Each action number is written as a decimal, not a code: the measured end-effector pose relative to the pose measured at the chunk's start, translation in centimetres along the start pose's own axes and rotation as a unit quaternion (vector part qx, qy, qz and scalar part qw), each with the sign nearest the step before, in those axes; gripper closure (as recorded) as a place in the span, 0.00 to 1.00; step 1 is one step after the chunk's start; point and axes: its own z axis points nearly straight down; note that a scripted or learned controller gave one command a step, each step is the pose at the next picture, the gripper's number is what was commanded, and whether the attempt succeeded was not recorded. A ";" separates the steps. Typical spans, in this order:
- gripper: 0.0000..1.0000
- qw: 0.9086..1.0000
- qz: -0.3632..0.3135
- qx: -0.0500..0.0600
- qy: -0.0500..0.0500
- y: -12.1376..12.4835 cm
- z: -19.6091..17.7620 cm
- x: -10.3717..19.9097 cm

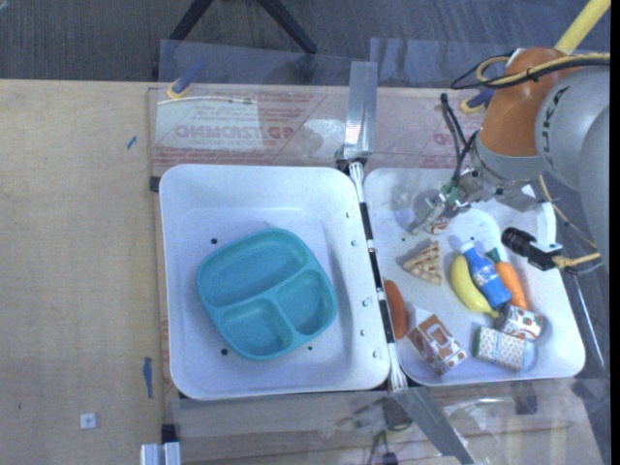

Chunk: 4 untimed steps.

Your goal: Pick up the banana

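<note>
**A:** Where does the banana lie from the gripper?

**B:** In the right bin, below and to the right of the gripper. Its long axis slants from upper left to lower right, and a blue bottle rests against it.

**A:** Is the gripper holding anything?

**B:** Nothing shows between its metal fingers; I cannot tell how wide they are.

**A:** Textures?

**B:** Smooth yellow curved peel; glossy white plastic bin.

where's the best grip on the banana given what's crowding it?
Probably the banana's upper-left end and outer curve, coming straight down with the fingers across its narrow width. It lies flat in the right bin, running upper left to lower right, with the blue bottle pressed along its right side and the carrot beyond. The left side faces bare bin floor, so a finger fits there.
</note>
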 end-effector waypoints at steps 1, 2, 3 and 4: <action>0.00 1.000 -0.018 -0.003 -0.001 -8.7 -0.1 0.5; 0.00 1.000 -0.005 -0.002 0.000 -11.2 -11.0 2.3; 0.00 1.000 0.023 0.000 0.002 -6.1 -2.8 4.3; 0.00 1.000 -0.010 -0.003 -0.001 -15.8 -0.1 3.3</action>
